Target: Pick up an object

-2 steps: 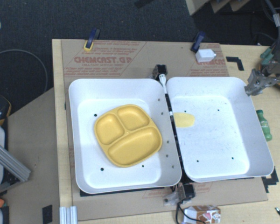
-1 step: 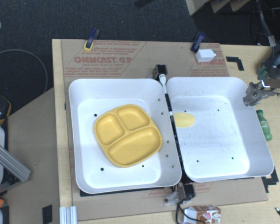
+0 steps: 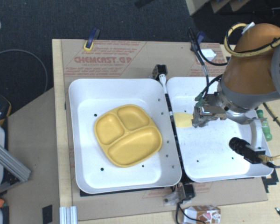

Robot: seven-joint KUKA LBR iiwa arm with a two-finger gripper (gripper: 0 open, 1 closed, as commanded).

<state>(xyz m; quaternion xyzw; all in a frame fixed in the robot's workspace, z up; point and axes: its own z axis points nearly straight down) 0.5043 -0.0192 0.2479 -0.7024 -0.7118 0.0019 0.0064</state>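
Note:
A pale yellow flat piece (image 3: 181, 120) lies in the right bin (image 3: 214, 164), against its left wall. My gripper (image 3: 199, 119) hangs low over that bin, just right of the pale yellow piece and touching or nearly touching its right edge. A green object (image 3: 266, 129) sits at the right bin's right rim, partly hidden behind the arm. In the left bin (image 3: 84, 139) rests a yellow divided plate (image 3: 127, 135) with three compartments, near the middle.
The arm's orange and grey body (image 3: 252, 64) covers the right bin's upper right part. The rim between the two bins (image 3: 171, 125) runs close to the left of the gripper. Cardboard (image 3: 107, 55) lies under both bins.

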